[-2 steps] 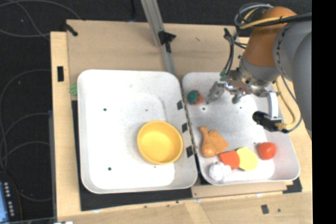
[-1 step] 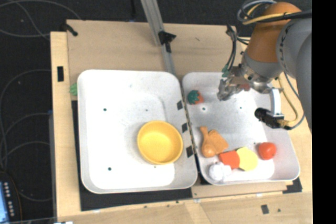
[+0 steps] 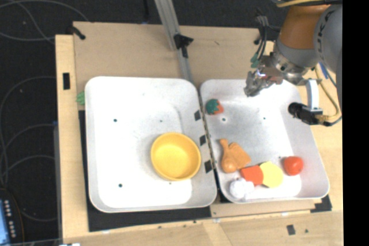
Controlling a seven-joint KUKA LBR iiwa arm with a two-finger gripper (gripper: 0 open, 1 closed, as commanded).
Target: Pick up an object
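Right now, going from left to right, the left bin is holding just a yellow bowl. The right bin is holding a small green ball, an orange-tan toy, a white lump, an orange block, a yellow piece and a red ball. The gripper is hanging over the right bin's far edge, well apart from every toy. I cannot tell its state. Things could go wrong: the toys near the front are sitting packed together, so a grab might knock one aside or come up with nothing.
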